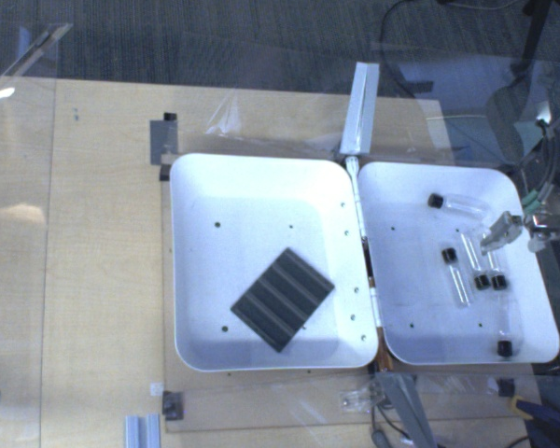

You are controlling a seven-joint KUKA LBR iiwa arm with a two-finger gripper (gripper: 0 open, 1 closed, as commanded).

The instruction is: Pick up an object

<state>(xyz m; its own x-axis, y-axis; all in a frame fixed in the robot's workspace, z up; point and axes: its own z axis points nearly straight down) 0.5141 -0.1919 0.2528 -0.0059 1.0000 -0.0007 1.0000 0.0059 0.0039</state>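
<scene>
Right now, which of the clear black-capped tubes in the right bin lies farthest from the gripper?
The tube at the right bin's near right corner, cap toward the rim. The other tubes cluster by the gripper, higher in the view.

A pale grey metal pincer [500, 229] with slim fingers; thin green and grey cables trail behind it.

We've got one fixed overhead cam, tilted, well back: both bins, left bin [191, 250] and right bin [401, 250], plus bench [75, 250] and floor beyond.
</scene>
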